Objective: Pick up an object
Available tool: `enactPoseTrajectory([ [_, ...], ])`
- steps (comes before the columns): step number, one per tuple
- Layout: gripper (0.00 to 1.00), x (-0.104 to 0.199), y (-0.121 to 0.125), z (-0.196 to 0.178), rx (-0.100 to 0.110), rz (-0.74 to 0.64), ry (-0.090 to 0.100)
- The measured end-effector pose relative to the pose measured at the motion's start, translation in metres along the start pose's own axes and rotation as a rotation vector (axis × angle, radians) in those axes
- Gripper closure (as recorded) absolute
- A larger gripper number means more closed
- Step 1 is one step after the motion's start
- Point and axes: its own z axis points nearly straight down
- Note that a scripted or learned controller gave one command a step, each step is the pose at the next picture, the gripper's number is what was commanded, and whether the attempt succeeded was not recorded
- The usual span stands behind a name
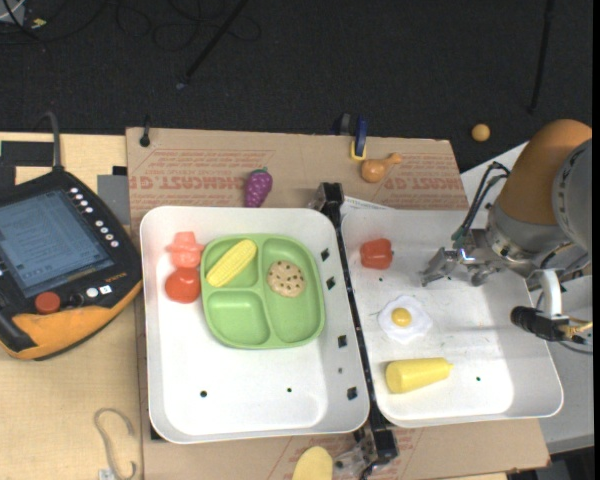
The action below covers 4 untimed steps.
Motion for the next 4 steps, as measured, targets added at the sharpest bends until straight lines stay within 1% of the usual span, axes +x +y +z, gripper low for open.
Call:
enactPoseTrajectory([
  [1,1.0,-0.001,0.0,-0.01,0.0,0.0,0.0],
  [2,1.0,-0.005,-0.008,-0.057,-0.004,0.007,-0.002],
  [3,1.0,-0.006,-0.003,-0.12,-0.007,0.003,-0.003],
  [4,1.0,-0.008,-0.004,-0.141,-0.004,0.003,-0.002],
])
